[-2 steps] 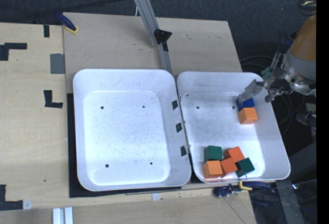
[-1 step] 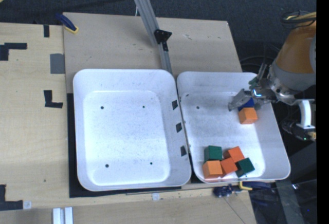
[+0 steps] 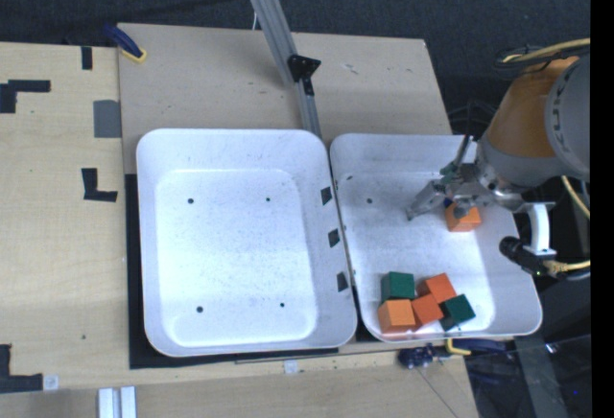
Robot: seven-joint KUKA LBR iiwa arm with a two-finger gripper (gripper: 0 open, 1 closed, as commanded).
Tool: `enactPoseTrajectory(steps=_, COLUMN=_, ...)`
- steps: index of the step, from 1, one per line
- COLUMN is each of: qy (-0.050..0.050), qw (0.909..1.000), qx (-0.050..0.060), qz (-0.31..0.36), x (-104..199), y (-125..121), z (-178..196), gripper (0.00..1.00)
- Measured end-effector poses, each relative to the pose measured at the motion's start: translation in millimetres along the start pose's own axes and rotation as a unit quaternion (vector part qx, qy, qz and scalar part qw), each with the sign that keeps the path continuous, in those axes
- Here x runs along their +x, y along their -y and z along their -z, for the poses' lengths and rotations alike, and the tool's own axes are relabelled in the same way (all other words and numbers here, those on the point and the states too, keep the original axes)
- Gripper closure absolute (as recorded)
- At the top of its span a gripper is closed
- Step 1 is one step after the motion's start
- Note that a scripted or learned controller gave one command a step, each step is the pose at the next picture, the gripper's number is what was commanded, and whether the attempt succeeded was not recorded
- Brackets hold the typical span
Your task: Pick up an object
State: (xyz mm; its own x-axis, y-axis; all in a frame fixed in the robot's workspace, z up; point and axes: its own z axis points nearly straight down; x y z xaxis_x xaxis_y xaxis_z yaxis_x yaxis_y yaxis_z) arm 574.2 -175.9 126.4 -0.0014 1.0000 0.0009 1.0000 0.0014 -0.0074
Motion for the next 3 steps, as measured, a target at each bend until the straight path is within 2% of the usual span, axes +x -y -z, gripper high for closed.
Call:
enactPoseTrajectory(steps=1, qy=0.000, qw=1.0000, qx=-0.003, qz=0.001, x=0.1, y=-1.4, z=13.5, gripper=1.00)
enactPoseTrajectory(steps=3, qy=0.001, qw=1.0000, qx=-0.006, qz=0.001, x=16.8, y=-6.5, z=107.4, gripper=1.00)
